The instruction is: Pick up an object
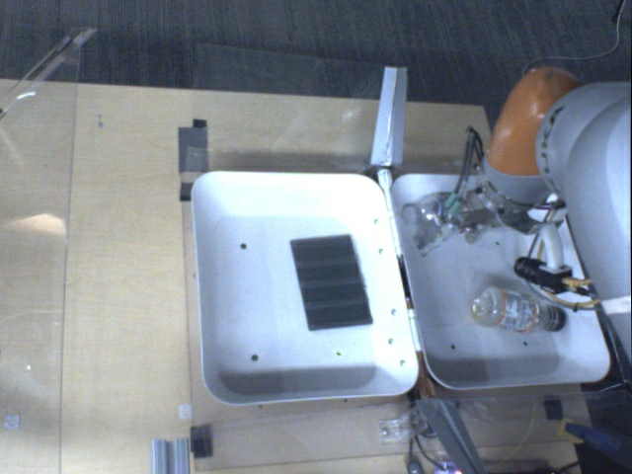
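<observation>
The pale wooden desk [118,294] carries two shallow white bins touching side by side: the left bin [227,265] and the right bin [444,349].

Even overhead light, soft shadows along bin [296,388] front walls, slightly soft focus.

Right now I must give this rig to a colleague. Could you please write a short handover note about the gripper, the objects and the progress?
Gripper: over the far left part of the right bin; whether its fingers are open or shut cannot be told, and nothing is seen held.
Objects: a clear plastic bottle lies on its side in the right bin, apart from the gripper. A dark ridged block lies flat in the left bin.
Done: no pick visible.
Left: grasp one object and lift it.
</observation>
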You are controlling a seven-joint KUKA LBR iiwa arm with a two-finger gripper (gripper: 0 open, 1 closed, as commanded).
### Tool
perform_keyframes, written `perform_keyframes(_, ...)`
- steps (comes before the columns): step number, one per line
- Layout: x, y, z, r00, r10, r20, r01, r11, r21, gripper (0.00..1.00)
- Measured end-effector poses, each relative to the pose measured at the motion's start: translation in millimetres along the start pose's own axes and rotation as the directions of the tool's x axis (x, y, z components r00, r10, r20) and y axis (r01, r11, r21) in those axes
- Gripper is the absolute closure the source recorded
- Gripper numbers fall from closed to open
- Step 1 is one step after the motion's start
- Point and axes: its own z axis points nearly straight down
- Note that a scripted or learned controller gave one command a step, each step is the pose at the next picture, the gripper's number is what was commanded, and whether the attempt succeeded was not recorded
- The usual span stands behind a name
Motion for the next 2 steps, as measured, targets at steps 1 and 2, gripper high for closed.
perform_keyframes(1,-11,9,2,1.0,-0.012,-0.02,0.013,1.0,0.024,0.0)
perform_keyframes(2,-29,4,-34,1.0,-0.011,-0.005,0.011,1.0,0.005,0.0)
